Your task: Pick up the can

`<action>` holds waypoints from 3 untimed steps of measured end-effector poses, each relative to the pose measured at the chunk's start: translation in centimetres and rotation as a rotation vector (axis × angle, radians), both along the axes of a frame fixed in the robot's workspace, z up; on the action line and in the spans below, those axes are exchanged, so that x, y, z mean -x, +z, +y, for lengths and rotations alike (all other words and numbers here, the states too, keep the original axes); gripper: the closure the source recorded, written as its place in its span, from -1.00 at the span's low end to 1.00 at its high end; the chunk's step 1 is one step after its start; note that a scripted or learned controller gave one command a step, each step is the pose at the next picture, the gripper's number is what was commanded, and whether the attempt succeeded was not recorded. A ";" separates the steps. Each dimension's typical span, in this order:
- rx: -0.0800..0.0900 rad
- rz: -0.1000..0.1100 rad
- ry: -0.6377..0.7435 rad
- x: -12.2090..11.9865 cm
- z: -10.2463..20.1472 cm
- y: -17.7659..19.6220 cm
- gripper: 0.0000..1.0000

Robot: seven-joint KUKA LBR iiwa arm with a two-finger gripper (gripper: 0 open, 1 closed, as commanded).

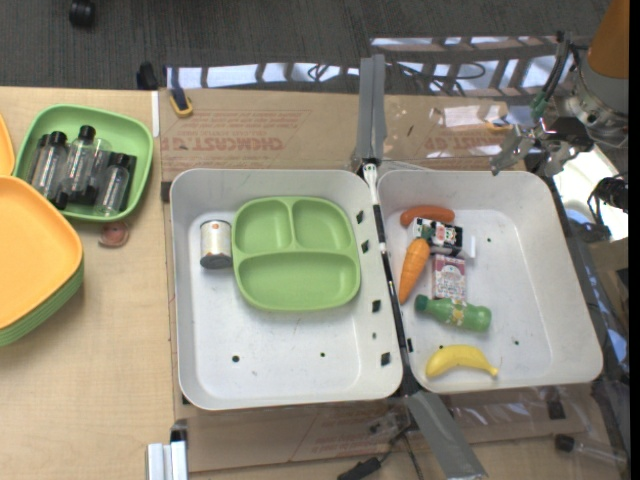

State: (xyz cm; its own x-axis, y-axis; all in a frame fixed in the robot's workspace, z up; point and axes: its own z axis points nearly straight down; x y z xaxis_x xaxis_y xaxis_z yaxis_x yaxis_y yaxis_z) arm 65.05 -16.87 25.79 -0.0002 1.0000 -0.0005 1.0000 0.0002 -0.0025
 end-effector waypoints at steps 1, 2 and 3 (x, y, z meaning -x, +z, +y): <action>0.001 0.000 -0.110 -0.8 5.5 -6.9 -1.00; -0.001 0.000 0.262 7.5 3.1 -11.2 -1.00; -0.001 -0.001 0.258 7.5 3.0 -10.3 1.00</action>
State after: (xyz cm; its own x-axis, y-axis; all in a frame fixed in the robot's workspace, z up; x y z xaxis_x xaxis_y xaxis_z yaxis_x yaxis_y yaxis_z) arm 57.58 -13.87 15.45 -0.2551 0.9669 0.0000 0.9669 0.2551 -0.0019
